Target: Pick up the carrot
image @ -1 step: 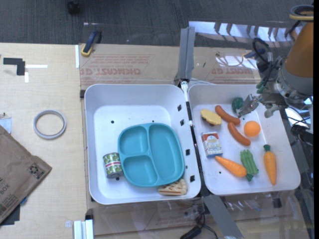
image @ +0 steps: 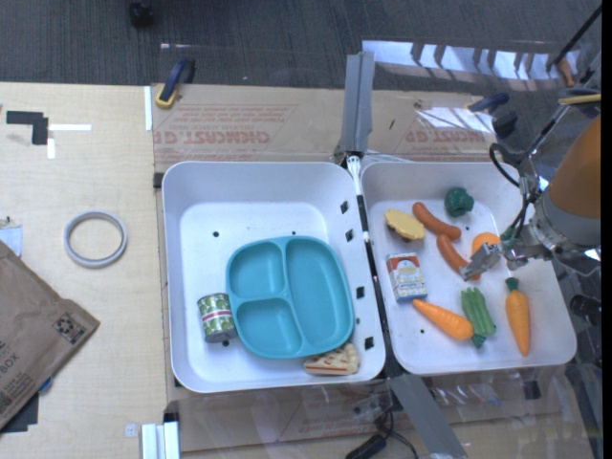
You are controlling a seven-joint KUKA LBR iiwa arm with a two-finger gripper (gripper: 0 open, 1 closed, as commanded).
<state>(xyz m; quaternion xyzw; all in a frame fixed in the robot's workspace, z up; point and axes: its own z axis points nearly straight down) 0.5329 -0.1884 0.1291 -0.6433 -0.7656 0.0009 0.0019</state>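
An orange carrot [image: 517,321] with a small green top lies upright in the image near the right bin's front right corner. A second orange, carrot-like piece [image: 443,319] lies slanted at the bin's front middle, beside a green vegetable [image: 477,314]. My gripper [image: 481,260] hangs low over the right bin [image: 564,352], up and to the left of the green-topped carrot and apart from it. It is close to a red sausage [image: 451,252] and an orange fruit [image: 486,243]. I see nothing held in it.
The right bin also holds a second sausage [image: 435,220], a green broccoli-like piece [image: 459,201], a yellow bread piece [image: 404,225] and a small box [image: 408,277]. The left bin [image: 191,208] holds a teal divided plate [image: 290,295], a can [image: 216,316] and a sandwich slice [image: 333,360].
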